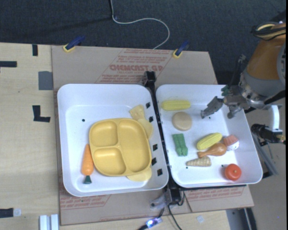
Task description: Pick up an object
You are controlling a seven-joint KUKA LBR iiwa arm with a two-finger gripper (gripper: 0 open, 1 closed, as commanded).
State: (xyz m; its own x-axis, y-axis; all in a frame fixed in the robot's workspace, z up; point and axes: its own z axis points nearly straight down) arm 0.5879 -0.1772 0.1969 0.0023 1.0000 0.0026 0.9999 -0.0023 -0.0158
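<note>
My gripper (222,108) hangs over the upper right part of the right bin (240,176), its two dark fingers spread apart with nothing between them. Left of it lie a yellow corn cob (175,105) and a beige round bun (182,121). Lower in the same bin are a green block (179,144), a second yellow corn piece (209,140), a brown drumstick (215,150), a pink and white piece (231,141), a pale cone (199,162) and a red tomato (233,171).
The left bin (72,99) holds a yellow divided plate (120,146), an orange carrot (87,163) at its left and yellowish pieces (140,115) at its upper right. The grey and orange arm (266,61) stands at the right. A white cable (144,23) runs behind the bins.
</note>
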